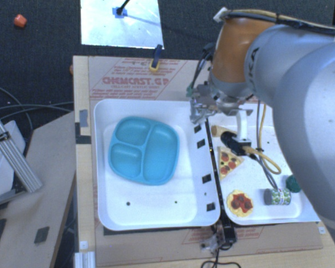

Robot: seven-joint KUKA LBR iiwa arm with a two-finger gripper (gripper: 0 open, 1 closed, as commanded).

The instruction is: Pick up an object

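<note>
My gripper (202,111) hangs over the far end of the rim between the two bins, under the orange wrist band; nothing shows in it. In the right bin (301,211) lie a pizza slice (228,162), a small round pizza (240,202), a little green-and-silver can (277,196) on its side, a dark green object (293,183) partly hidden by the arm, and a small yellow-brown piece (217,130) just below the gripper. A blue divided plate (143,149) rests in the left bin (156,211).
The bulky grey arm covers the right bin's far and right parts. Both bins sit on a cardboard sheet (134,80). A shiny metal plate (120,15) lies beyond the bench, and a yellow-and-blue clip (156,60) lies at the cardboard's far edge.
</note>
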